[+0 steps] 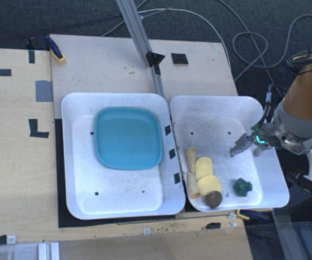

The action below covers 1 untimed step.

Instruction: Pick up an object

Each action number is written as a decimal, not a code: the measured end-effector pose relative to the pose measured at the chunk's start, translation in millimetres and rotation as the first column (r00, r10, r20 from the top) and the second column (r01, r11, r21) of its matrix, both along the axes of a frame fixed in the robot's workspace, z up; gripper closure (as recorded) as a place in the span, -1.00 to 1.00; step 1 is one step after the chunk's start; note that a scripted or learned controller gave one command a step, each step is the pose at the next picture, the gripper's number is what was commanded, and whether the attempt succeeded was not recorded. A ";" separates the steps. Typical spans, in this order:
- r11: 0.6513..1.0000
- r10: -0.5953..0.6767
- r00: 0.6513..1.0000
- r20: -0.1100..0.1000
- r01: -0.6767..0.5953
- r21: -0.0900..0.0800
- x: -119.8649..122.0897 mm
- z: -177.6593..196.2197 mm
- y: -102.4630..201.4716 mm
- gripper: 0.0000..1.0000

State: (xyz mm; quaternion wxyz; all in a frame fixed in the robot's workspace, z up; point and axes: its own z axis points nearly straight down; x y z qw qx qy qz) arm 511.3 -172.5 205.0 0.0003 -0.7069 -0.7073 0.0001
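Claw point(248, 145) low, fingers spread, empty

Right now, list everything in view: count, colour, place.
left bin: one, white, on the bench, holding the plate
plate: one, turquoise, square, flat in the left bin
right bin: one, white, beside the left bin
yellow piece: one, pale yellow, near front-left of the right bin
beige stick: one, tan, along the right bin's left wall
brown ball: one, dark brown, front edge of the right bin
green object: one, dark green, front right of the right bin
clamp: one, blue and yellow, bench's far left corner
gripper: one, grey, over the right bin's right side
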 end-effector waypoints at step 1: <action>1.000 0.000 1.000 0.000 0.000 0.000 0.0 0.0 0.0 -1.00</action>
